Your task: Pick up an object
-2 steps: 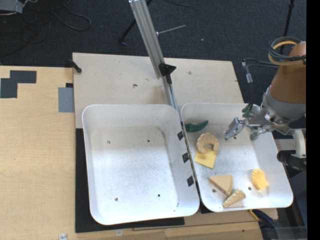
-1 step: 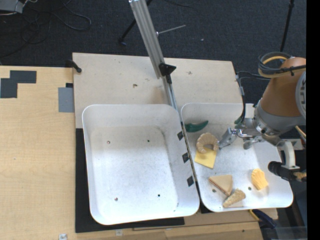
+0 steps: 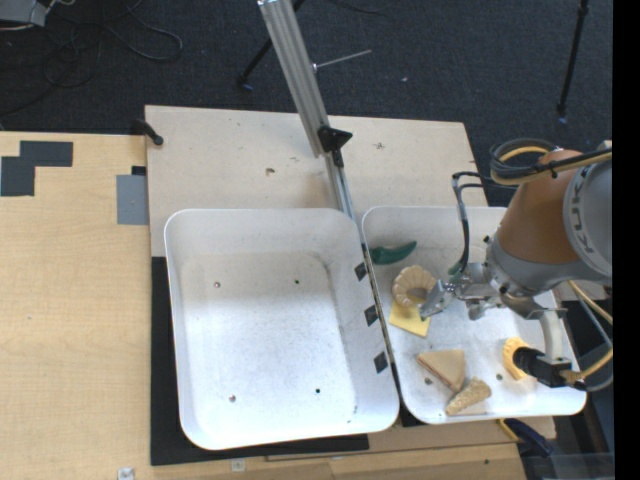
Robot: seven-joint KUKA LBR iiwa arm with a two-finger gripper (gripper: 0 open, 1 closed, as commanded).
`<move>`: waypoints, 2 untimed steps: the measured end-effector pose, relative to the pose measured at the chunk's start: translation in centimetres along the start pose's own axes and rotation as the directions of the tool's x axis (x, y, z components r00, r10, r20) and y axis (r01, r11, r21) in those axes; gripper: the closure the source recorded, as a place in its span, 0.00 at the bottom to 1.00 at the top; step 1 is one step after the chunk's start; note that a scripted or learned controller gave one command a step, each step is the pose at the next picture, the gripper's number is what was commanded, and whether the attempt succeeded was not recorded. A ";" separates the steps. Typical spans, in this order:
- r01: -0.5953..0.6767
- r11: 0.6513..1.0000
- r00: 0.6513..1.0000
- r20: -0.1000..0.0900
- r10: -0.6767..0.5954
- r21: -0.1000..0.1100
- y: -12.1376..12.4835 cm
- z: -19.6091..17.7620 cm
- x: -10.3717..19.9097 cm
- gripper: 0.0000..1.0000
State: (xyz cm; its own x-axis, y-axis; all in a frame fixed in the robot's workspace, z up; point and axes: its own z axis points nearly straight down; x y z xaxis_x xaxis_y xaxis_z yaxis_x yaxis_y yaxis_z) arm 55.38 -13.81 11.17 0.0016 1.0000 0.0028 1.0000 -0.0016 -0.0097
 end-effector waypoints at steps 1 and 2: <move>-0.008 1.000 1.000 0.001 0.008 -0.006 0.1 -1.3 -0.2 1.00; 0.003 1.000 1.000 0.003 -0.003 -0.013 1.2 -6.7 -0.1 1.00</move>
State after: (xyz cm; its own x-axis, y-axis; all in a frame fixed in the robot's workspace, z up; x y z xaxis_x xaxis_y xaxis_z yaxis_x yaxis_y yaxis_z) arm 56.61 -13.93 17.84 -0.0013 1.0000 -0.0005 1.0000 0.0013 0.0029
